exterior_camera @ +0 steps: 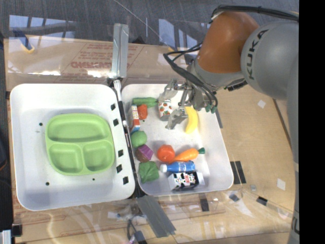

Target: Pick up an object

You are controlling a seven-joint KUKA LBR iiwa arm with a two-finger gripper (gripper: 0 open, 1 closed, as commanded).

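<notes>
Gripper (175, 111) low in the right bin (216, 179).
You cannot tell its finger state; the banana (191, 120) lies just right, the white spotted toy (164, 108) just left.

You had a bench (254, 131) topped with a tan board under clear sheeting, printed red at the back. Two shallow white bins sat directly on it, touching side by side: the left bin (25, 151) and the right bin (221, 156).
</notes>
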